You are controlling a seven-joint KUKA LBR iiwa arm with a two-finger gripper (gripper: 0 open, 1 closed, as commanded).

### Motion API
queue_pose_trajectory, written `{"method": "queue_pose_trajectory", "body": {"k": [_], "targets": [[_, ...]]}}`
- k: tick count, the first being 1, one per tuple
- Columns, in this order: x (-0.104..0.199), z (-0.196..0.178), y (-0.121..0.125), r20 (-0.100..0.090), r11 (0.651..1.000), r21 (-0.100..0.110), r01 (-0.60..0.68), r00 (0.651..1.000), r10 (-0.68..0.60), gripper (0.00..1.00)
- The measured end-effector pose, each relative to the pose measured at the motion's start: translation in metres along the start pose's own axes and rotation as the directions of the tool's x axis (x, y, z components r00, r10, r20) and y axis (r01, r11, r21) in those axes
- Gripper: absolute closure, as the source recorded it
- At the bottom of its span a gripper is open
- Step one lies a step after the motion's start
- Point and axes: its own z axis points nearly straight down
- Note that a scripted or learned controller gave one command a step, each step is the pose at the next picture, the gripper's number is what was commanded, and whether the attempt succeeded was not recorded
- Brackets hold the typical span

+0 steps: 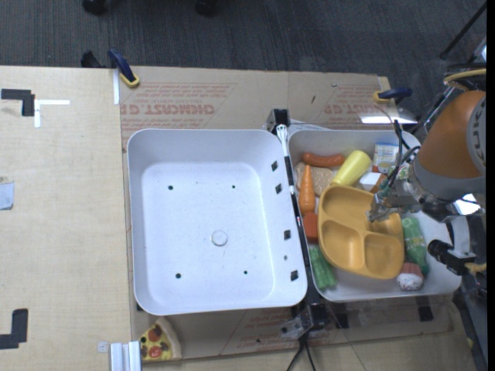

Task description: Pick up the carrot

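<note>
- Your end effector [380, 207] sits low over the right bin [441, 284], at the right rim of the yellow divided tray [360, 242], with the grey arm [448, 157] and its orange band reaching in from the right.
- You cannot tell from this slanted overhead view whether it is open or closed, and nothing can be seen held in it.
- You will find the carrot [306, 189] at the left side of the right bin, lying lengthwise against the left wall, with its narrow end pointing to the far side.
- It lies just left of the yellow tray and well left of your end effector.
- Just beyond the carrot, a sausage [322, 160] lies crosswise near the far wall, and a yellow bottle-like toy [350, 168] rests to its right.
- A small box [384, 154] stands at the far right of that bin.
- Green items [412, 238] lie along the right of the tray, and another green piece [321, 267] lies at its near left.
- A small red-and-white toy [409, 280] sits at the near right corner.
- Your left bin [155, 284] stands beside it on the desk [62, 230], the two touching along their shared edge.
- A pizza-slice toy [157, 343] lies on the cardboard at the near side of the left bin.
</note>
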Motion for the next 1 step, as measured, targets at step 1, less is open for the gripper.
{"method": "queue_pose_trajectory", "body": {"k": [1], "targets": [[0.0867,-0.0866,0.0056,0.003,0.968,0.007,-0.251,0.968,0.251,1.0]]}}
